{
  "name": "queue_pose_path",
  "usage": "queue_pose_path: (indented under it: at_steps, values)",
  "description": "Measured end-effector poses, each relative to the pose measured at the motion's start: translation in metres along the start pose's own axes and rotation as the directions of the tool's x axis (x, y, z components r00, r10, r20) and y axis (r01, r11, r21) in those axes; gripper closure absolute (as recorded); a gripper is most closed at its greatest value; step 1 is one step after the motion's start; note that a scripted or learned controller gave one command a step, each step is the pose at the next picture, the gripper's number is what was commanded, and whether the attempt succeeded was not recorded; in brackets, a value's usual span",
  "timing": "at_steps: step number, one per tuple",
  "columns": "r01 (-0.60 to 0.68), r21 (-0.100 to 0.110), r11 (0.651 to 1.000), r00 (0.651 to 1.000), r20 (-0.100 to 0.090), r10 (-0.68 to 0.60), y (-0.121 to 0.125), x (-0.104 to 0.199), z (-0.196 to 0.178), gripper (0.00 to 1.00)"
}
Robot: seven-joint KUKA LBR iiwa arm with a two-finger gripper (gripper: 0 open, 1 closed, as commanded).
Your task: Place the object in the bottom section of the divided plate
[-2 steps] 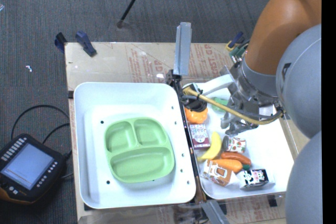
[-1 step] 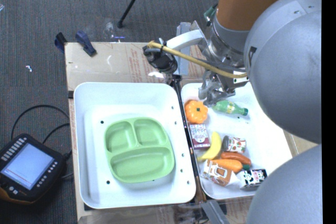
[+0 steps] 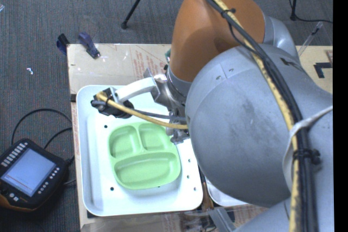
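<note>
While the green divided plate [image 3: 144, 157] lies bare in the left bin [image 3: 84, 138], wide section nearest, I cannot tell whether my gripper [image 3: 176, 129], by its right rim, is open or loaded, so releasing here could hit a far compartment.

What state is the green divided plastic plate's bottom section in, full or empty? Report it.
Empty: the bottom section of the green divided plastic plate shows bare green surface, nothing lying in it.
</note>
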State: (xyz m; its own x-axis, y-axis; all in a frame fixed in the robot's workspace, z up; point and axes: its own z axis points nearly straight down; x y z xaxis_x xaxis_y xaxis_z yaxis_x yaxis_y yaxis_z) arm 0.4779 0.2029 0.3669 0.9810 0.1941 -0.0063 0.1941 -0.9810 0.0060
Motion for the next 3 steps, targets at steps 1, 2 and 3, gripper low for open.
queue_pose_path:
  at_steps: [1, 2, 3]
  values:
    - [0.000, 0.000, 1.000, 1.000, 0.000, 0.000, 0.021, -0.005, 0.002, 1.00]
    - [0.003, 0.001, 1.000, 1.000, 0.003, -0.003, 0.070, 0.036, 0.046, 1.00]
    - [0.008, 0.000, 1.000, 1.000, 0.002, -0.008, 0.128, 0.000, 0.002, 1.00]
